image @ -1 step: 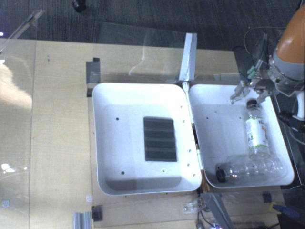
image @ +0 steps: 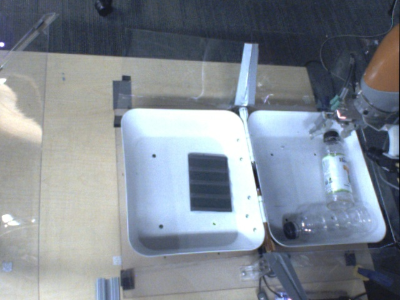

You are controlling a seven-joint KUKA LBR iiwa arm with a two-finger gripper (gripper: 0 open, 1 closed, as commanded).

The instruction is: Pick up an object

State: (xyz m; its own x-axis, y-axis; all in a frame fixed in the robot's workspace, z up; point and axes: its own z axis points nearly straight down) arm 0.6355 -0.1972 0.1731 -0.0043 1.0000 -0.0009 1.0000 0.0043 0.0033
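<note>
Two bottles lay in the right bin (image: 369,174), and we saw the gripper (image: 333,125) at that bin's far edge, just above the cap end of one of them. That bottle (image: 335,175), clear with a pale label, lay lengthwise along the bin's right side. We could not tell how the claw stood or whether it had hold of anything. The other bottle (image: 325,222), clear with a dark cap, lay along the near wall. The left bin (image: 144,167) held a dark ridged block (image: 210,182) near its middle.
</note>
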